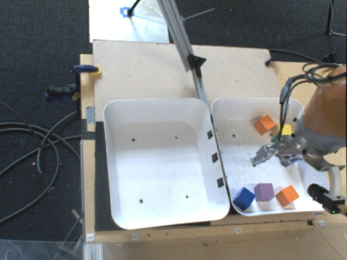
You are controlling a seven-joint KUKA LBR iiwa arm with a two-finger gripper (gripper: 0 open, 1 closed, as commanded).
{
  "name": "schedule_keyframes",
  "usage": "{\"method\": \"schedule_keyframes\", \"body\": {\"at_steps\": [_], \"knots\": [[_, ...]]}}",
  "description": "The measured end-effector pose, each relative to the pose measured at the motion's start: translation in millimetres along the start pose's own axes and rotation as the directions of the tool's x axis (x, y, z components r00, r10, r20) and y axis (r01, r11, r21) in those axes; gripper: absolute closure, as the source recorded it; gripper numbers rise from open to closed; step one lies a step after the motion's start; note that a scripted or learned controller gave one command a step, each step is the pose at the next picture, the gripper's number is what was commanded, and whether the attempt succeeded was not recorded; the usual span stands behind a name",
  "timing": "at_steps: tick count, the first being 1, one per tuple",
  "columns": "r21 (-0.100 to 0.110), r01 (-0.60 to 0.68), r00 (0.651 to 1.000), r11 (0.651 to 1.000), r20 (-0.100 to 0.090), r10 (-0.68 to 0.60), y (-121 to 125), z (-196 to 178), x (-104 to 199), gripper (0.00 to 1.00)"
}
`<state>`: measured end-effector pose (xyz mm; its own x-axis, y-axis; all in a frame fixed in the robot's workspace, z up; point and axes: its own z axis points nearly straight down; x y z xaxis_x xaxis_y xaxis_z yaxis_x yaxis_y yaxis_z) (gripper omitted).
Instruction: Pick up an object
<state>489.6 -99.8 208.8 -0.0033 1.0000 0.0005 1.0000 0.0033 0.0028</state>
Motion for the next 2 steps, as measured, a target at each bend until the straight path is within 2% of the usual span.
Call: {"method": "schedule_keyframes", "body": {"at_steps": [1,2], "knots": [[0.007,-0.004,1.000,1.000,0.000,0.004,24,104,-49,0.00],[-0.003,0.013,1.000,1.000,-0.025,-0.013,131,102,-96,0.00]]}}
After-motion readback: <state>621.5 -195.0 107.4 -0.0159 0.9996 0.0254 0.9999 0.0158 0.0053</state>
